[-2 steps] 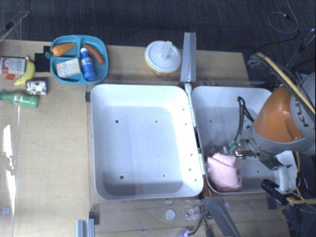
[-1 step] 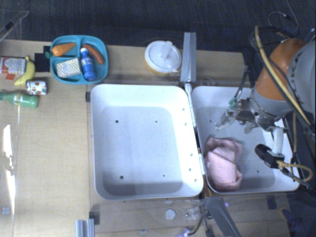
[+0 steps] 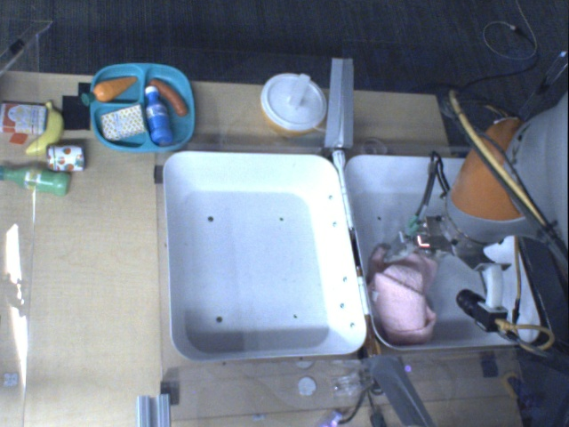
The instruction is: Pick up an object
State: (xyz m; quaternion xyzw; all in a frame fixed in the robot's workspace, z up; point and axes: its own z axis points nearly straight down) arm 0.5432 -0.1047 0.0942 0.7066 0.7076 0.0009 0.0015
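Note:
A pink soft lump (image 3: 402, 299), like a folded cloth or plush, lies in the near left corner of the right bin (image 3: 382, 185). The arm reaches in from the right, its orange band (image 3: 484, 185) above the bin's right half. My gripper (image 3: 420, 241) points down and left, its tip just above the top edge of the pink lump. Whether it touches the lump is hidden by the wrist.
The left bin (image 3: 258, 252) sits beside the right one, with a metal divider (image 3: 339, 105) behind them. Behind the bins stands a white lidded cup (image 3: 293, 103). A blue divided plate (image 3: 142, 107) of toy food, a banana (image 3: 46, 130), a small can (image 3: 66, 157) and a green bottle (image 3: 36, 180) lie at the far left.

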